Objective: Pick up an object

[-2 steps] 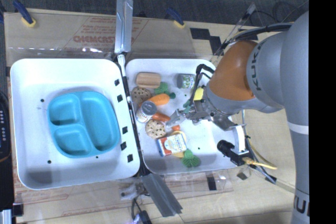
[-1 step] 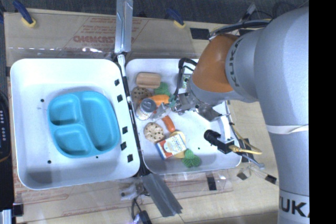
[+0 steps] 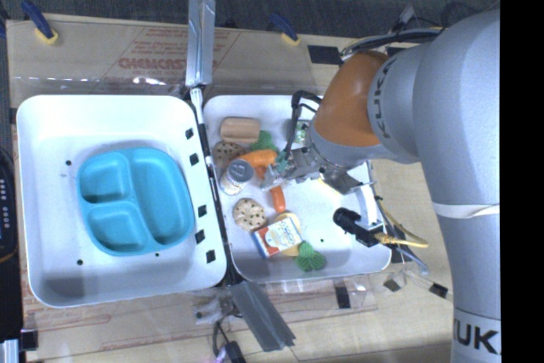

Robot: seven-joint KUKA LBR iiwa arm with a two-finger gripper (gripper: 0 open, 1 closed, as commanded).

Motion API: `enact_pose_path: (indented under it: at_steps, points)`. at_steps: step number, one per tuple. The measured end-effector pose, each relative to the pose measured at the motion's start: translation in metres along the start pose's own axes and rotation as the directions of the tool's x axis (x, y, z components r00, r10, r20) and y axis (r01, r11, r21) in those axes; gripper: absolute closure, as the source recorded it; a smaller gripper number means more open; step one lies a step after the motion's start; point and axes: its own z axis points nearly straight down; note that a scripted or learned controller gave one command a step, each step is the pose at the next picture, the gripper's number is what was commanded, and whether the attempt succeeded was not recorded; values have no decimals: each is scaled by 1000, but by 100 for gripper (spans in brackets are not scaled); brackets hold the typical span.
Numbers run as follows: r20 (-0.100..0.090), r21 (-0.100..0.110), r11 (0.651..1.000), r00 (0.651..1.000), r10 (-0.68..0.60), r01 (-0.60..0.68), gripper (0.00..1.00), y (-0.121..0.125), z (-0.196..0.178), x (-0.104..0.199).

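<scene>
Grey arm (image 3: 442,98) with orange band, entering from the right over the right bin (image 3: 340,255); left bin (image 3: 42,183) holds a blue divided tray (image 3: 134,200). Pincer (image 3: 285,167) low among the right bin's clutter, its state impossible to tell. Items there: tan block (image 3: 240,129), orange carrot (image 3: 257,157), small can (image 3: 235,174), round cookie (image 3: 248,213), carton (image 3: 279,235), green piece (image 3: 310,258).

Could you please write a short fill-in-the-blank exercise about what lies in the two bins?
1. The blue divided tray lies in the ____ bin.
2. The tray has ____ compartments.
3. The gripper is low over the ____ bin, near the toy carrot.

Missing words: left; three; right
</scene>
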Motion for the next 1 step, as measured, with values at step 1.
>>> enact_pose_path:
  at_steps: [1]
  points:
    - [0, -7, 997, 997, 77, -77, 100, 2, -94, 44]
